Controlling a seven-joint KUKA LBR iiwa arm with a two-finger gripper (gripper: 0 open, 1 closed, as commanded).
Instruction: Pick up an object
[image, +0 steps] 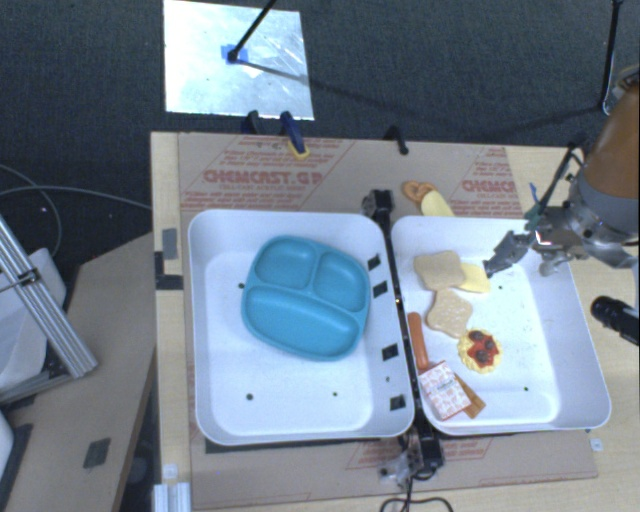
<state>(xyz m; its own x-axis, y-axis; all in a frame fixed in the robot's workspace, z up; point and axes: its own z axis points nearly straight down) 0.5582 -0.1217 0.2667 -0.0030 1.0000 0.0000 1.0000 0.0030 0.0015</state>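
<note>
Gripper (500, 262): positioned over right bin (560, 330), just beside yellow cheese slice (476, 282); nothing seen held; finger state cannot be told.

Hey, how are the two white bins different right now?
The left bin holds one large thing, a blue divided plate; the right bin holds several small toy foods, among them bread slices and a hot dog. The gripper hangs over the right bin, not the left bin. Both are shallow and white.

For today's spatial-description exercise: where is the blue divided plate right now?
The blue divided plate lies in the left bin, near its middle, across the divider from the right bin's food items.
</note>
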